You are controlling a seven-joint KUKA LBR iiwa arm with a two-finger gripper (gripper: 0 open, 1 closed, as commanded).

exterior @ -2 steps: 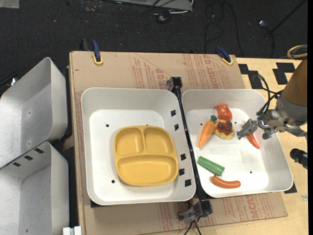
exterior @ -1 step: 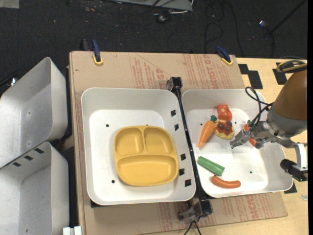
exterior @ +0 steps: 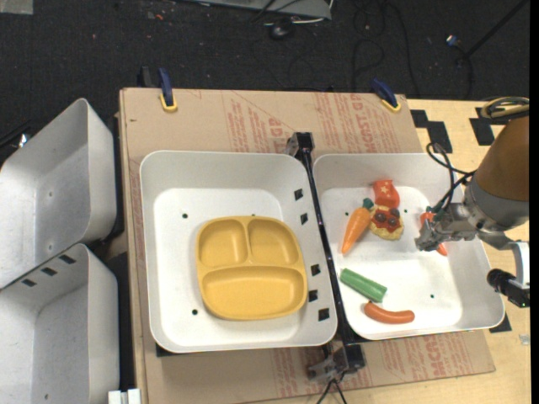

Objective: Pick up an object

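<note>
The right bin (exterior: 472, 305) holds several toy foods: an orange carrot (exterior: 354, 228), a red piece (exterior: 386, 193) at the back, a round tart-like piece (exterior: 388, 223) with red topping, a green piece (exterior: 363, 284) and a red-orange sausage (exterior: 388, 314) near the front. My gripper (exterior: 434, 232) hangs low over the right side of this bin, just right of the tart-like piece, with a small red-orange bit showing at its tip. The arm's grey body and orange band (exterior: 509, 171) rise behind it at the right edge.
The left bin (exterior: 164, 310) holds a yellow divided plate (exterior: 251, 268). A black divider (exterior: 318, 242) runs between the two bins. Grey bins (exterior: 50, 225) stand off the bench to the left. Cables (exterior: 446, 171) trail near the arm.
</note>
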